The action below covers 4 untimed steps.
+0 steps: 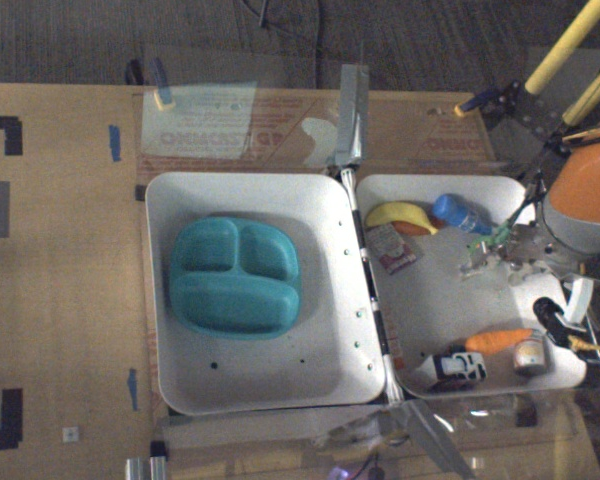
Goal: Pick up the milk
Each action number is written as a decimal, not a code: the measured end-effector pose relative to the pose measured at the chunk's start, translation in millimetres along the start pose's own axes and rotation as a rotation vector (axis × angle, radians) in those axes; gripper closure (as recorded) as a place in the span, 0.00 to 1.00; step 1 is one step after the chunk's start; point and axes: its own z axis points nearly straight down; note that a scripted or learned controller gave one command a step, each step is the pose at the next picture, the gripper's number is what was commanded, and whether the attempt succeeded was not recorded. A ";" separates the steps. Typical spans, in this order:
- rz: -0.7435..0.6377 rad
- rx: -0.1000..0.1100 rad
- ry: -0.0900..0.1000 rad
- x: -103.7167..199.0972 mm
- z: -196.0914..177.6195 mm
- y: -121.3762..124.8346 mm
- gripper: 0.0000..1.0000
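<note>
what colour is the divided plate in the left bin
Teal, seen plainly in the camera view: the divided plate.

The milk (458, 367) lies near the carrot (498, 343) in the right bin (430, 298).

The arm (580, 203) enters from the right edge of the camera view. Its orange band sits directly above a grey wrist section, seen almost end-on from above. Below the wrist, the gripper (505, 253) extends toward the left as a cluster of metal parts with a green detail near its tip. It is positioned over the right-hand bin (420, 308), in that bin's upper right area. The state of its tip cannot be determined at this resolution.
</note>
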 end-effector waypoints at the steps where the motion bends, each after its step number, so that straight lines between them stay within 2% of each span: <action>1: 0.001 0.000 -0.012 -4.7 -6.8 -1.1 1.00; 2: 0.278 0.010 -0.016 5.9 -102.5 16.9 1.00; 3: 0.451 0.009 -0.018 46.5 -102.6 55.6 1.00; 4: 0.452 0.008 -0.017 50.7 -183.2 89.4 1.00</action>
